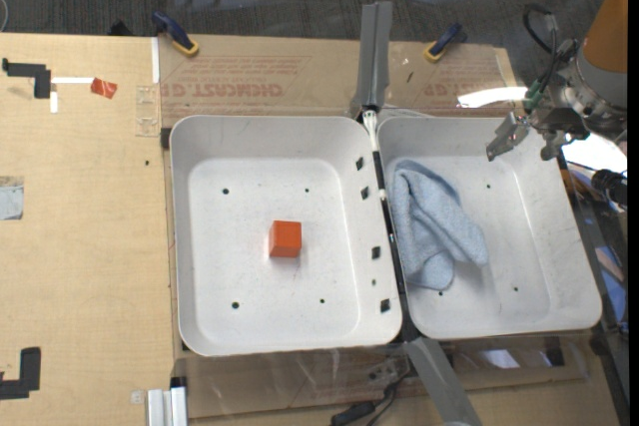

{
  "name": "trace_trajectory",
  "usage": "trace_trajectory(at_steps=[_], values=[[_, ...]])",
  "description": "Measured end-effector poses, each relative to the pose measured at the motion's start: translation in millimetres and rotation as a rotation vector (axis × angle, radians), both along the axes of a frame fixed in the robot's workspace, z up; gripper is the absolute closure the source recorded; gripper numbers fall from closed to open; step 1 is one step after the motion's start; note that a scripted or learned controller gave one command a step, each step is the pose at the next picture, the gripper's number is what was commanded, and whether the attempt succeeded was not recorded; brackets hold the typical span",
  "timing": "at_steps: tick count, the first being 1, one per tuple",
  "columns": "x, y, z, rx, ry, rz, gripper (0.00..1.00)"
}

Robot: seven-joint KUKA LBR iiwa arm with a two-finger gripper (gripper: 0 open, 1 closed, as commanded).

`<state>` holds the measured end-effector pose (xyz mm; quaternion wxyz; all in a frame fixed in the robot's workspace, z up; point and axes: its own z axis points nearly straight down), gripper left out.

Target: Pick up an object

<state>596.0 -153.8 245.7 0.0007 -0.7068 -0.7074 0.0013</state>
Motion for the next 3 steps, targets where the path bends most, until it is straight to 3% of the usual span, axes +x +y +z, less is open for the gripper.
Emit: trace_trajectory(at_steps=[1, 2, 3], values=[[40, 25, -66, 0.0, -0.002, 0.226, 0.0], [-15, 143, -34, 0.0, -0.002, 0.134, 0.0], [-68, 87, -55, 0.0, 0.001, 0.168, 0.0]])
